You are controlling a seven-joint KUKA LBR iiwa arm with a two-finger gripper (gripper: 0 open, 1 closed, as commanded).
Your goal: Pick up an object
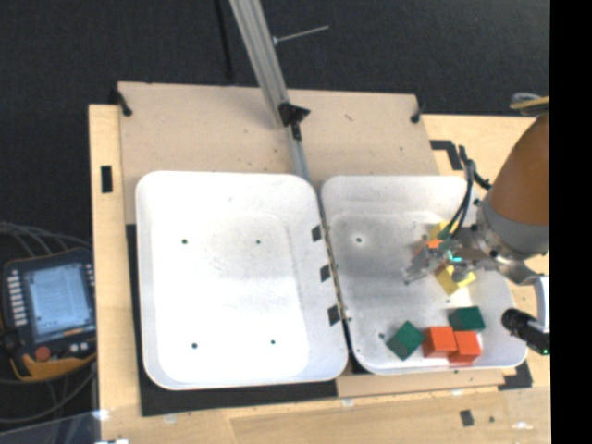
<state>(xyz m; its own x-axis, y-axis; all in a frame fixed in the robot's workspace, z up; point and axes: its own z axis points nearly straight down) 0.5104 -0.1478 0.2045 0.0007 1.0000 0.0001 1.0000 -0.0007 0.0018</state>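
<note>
Even overhead light, soft low-resolution picture, two white bins (pixel 231 276) bright and nearly washed out, grey shadow smudges on their floors, dark floor (pixel 55 35) around the tabletop (pixel 213 128) almost featureless, small objects by the arm (pixel 523 188) blurred

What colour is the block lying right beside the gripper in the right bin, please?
Yellow: the block shows it plainly in the camera view, just below the gripper.

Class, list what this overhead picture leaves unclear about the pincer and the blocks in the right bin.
- Pincer: too small and blurred to tell open or shut.
- Yellow block: partly hidden beneath the wrist; whether it is held is unclear.
- Orange blocks: touching, so their count is uncertain.
- Arm: cut off by the right edge.
</note>
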